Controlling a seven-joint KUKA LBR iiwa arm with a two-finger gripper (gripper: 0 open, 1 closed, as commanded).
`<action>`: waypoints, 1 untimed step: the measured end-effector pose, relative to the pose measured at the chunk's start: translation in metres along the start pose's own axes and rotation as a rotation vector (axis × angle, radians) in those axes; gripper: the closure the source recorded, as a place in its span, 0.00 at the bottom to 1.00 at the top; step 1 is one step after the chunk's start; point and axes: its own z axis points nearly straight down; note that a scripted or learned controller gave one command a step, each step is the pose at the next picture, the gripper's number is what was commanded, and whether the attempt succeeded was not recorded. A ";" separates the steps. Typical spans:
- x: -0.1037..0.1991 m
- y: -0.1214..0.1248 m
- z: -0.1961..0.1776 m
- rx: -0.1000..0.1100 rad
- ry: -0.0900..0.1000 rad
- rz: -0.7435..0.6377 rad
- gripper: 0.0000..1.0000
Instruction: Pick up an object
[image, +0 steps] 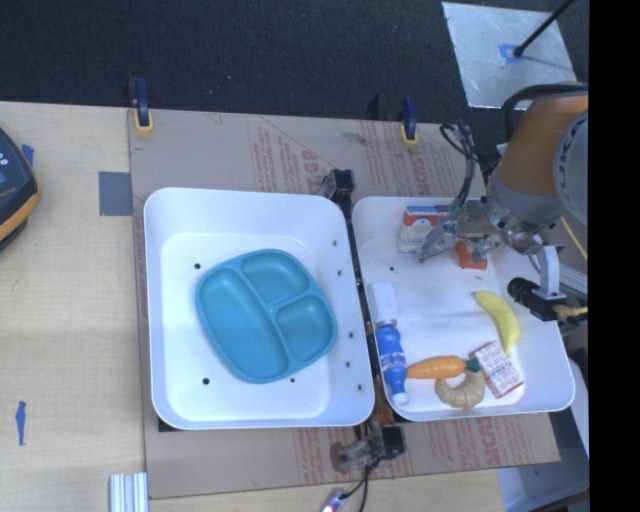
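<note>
The right bin (545, 400) holds several small items. A white and red packet (415, 228) lies at its far left corner. A small red piece (472, 257) sits just right of that. My gripper (452, 240) hangs low over the far end of this bin, between the packet and the red piece, and its tips are lost against the clutter. Nearer the front lie a yellow banana (500, 318), an orange carrot (435, 368), a tan knobbly piece (460, 392), a small red and white box (497, 369) and a blue and white tube (388, 352).
The left bin (170, 215) holds a blue divided plate (265, 315). The grey arm with its orange band (540, 130) comes in from the right over the right bin's far corner. Cables hang beside the wrist. Cardboard lies under both bins.
</note>
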 end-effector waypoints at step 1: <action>-0.043 0.029 -0.057 -0.003 0.000 0.001 0.00</action>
